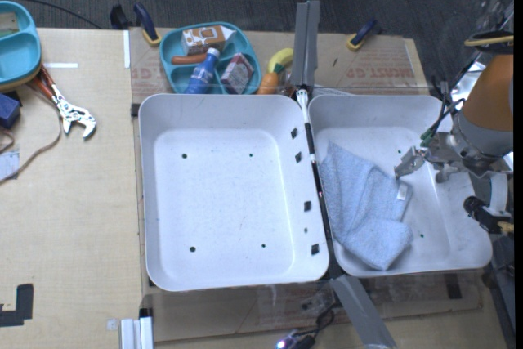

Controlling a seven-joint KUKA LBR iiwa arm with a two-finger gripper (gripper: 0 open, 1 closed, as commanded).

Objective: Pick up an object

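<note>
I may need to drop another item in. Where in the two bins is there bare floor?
The left bin is bare floor wall to wall. In the right bin, a blue towel covers the left and middle. Free strips lie along the far wall and right of the towel, but the gripper hangs there.

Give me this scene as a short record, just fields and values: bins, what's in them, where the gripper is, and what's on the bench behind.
left bin: white, shallow, nothing seen in it
right bin: holds a crumpled light blue towel
gripper: over the right bin, by the towel's right edge
grasp: nothing seen between the fingers
behind bins: teal tray of small items
far left: wrench on the bench
</note>
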